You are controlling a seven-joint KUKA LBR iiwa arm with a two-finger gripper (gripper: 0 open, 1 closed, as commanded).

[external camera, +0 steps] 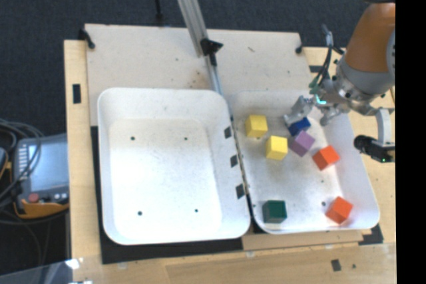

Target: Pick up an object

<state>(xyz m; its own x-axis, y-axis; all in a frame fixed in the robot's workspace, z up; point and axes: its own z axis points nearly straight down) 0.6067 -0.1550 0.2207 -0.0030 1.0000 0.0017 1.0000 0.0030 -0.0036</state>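
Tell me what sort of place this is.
Probably a robotics lab test bench: a grey and orange arm reaches over two white bins, coloured blocks such as a yellow block lie in the right one, and an electronic control unit sits nearby.

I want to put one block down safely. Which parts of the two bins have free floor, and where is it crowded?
The left bin has open floor across its middle. In the right bin, bare floor lies between the green cube and the lower orange cube. It is crowded near the gripper, around the blue cube, purple cube and yellow cubes.
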